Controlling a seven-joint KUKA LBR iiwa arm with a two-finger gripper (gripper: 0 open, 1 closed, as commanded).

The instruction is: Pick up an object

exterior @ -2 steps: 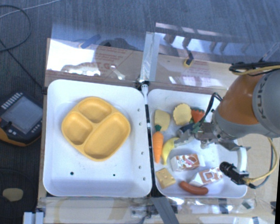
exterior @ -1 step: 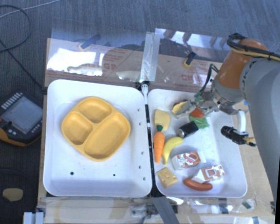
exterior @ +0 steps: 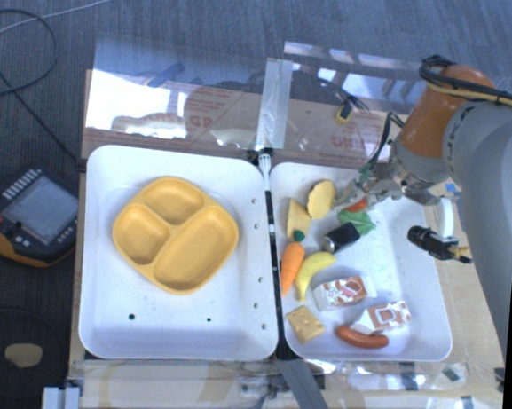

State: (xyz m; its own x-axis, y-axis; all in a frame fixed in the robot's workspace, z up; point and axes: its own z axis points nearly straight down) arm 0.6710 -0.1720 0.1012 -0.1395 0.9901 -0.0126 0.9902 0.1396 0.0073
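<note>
Right bin (exterior: 441, 331), toy food scattered. Carrot (exterior: 292, 265) by the bin's left wall, tip toward the near edge. Banana (exterior: 313, 269) touching it. Yellow wedge (exterior: 298, 218) and potato-like piece (exterior: 321, 197) farther back. Black-green item (exterior: 346, 233) mid-bin. Two small cartons (exterior: 342, 291) (exterior: 387, 316), cracker (exterior: 304, 323), sausage (exterior: 362, 338) near front wall.

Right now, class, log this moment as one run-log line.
arm: over right bin | gripper: above green toy | yellow tray: left bin | pick: not yet done
</note>
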